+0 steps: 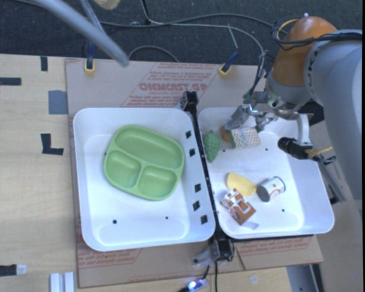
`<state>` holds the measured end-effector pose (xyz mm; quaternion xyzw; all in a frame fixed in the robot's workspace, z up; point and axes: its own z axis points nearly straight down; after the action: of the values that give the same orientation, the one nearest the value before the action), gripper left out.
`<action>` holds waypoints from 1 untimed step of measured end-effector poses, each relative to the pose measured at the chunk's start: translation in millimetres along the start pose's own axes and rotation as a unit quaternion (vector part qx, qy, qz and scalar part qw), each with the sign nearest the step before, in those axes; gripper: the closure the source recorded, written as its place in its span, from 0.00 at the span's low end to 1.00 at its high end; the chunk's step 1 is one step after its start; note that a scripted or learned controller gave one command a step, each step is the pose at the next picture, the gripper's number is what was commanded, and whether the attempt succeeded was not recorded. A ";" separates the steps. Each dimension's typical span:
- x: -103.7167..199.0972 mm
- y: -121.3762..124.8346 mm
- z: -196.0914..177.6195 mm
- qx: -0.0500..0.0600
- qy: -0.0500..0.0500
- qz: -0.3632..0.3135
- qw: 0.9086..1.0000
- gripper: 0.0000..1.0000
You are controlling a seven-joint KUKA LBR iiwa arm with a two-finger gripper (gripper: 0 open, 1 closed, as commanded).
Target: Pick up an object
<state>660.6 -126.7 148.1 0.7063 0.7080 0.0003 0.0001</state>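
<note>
We are observing the gripper [250,115] hanging low over the far end of the right bin [310,221], with a small patterned block [246,137] lying just below and toward the near side of the jaws, close against them. We cannot tell whether the jaws are released or clenched, nor whether they are touching the block. The block's long axis is running roughly across the bin. A green piece [212,145] is sitting just left of it, crowding that side.
</note>
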 end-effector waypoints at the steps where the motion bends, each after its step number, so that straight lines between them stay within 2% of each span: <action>1: 4.8 -0.6 -40.3 0.001 0.000 0.000 1.000 1.00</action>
<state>659.9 -121.9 188.4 0.7063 0.7079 -0.0002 -0.0004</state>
